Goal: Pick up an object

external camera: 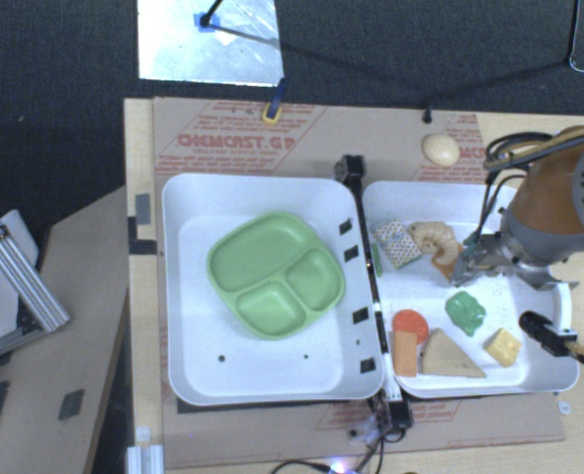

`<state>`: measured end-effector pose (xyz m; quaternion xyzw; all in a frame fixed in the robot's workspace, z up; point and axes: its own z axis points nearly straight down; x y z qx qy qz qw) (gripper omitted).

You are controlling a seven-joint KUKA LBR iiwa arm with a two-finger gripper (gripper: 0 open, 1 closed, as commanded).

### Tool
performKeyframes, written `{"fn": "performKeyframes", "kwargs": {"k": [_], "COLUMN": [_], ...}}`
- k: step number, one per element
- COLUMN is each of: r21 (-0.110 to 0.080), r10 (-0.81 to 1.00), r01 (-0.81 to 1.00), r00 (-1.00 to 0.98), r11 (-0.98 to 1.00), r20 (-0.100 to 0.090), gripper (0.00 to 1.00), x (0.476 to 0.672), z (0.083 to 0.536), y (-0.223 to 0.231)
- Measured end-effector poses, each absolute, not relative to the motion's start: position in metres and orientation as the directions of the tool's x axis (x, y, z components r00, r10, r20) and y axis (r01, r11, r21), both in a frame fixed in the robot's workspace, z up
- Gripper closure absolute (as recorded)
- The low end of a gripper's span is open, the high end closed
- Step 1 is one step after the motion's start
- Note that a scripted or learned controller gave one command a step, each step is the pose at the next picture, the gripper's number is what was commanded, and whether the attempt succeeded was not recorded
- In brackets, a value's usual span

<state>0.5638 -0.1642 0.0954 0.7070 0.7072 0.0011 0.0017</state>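
Pincer (466, 263) low in right bin (539, 381), beside tan pastry (436, 237), finger state unclear

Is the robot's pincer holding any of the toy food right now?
Cannot be told: the pincer is down between the tan pastry and green toy.

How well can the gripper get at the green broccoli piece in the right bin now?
Probably yes. The gripper is low in the right bin, just above the green broccoli piece, which lies apart from the cheese cube and wedge, uncovered.
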Motion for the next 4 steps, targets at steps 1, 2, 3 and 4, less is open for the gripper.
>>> {"fn": "performKeyframes", "kwargs": {"k": [1, 2, 3, 4], "r21": [0.006, 0.006, 0.006, 0.005], "r10": [1.0, 1.0, 1.0, 1.0], "r01": [1.0, 1.0, 1.0, 1.0], "r00": [0.001, -0.004, -0.004, -0.01], "r11": [-0.001, 0.004, 0.004, 0.01], "r20": [-0.002, -0.002, -0.002, 0.0], "gripper": [1.0, 1.0, 1.0, 1.0], "x": [0.564, 0.559, 0.56, 0.59], "z": [0.144, 0.19, 0.227, 0.236], "y": [-0.173, -0.173, -0.173, -0.129]}}
